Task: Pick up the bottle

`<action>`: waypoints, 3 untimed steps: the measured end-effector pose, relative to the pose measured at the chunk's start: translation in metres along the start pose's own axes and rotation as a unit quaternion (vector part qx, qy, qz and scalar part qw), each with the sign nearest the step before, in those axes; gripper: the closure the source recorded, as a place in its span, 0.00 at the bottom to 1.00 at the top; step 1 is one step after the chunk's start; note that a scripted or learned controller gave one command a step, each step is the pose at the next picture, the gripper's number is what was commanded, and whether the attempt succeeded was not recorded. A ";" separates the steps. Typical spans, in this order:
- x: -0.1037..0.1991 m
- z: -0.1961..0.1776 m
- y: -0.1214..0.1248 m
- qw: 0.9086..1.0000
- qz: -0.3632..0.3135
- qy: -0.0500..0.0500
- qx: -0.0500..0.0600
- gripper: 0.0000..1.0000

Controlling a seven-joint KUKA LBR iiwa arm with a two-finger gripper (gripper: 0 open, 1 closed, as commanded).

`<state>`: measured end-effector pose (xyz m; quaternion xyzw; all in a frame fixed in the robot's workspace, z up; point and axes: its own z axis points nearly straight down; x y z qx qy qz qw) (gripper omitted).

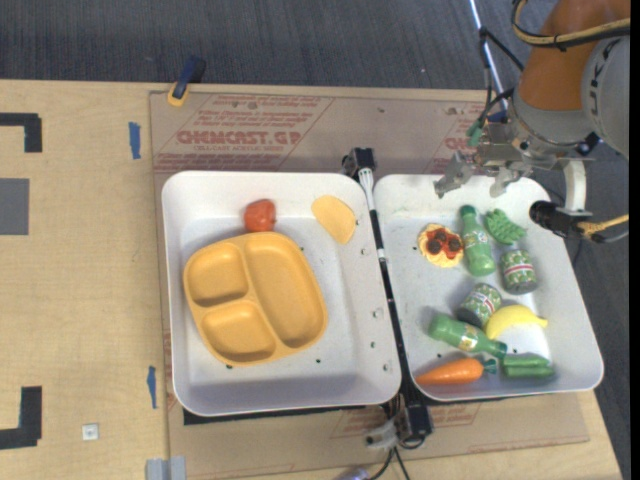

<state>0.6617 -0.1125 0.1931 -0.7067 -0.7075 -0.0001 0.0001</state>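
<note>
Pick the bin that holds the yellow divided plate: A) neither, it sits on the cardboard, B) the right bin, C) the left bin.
C: the yellow divided plate lies inside the left bin, beside a red tomato.

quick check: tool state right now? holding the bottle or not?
Tool: open, fingers spread, nothing between them. It hangs above the far edge of the right bin; the green bottle lies in the bin.
</note>
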 end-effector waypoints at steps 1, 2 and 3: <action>-0.031 0.097 -0.015 0.998 -0.069 -0.001 -0.003 0.00; -0.031 0.086 -0.014 0.998 -0.069 -0.001 -0.005 1.00; -0.019 -0.015 -0.061 0.996 0.092 0.000 -0.001 1.00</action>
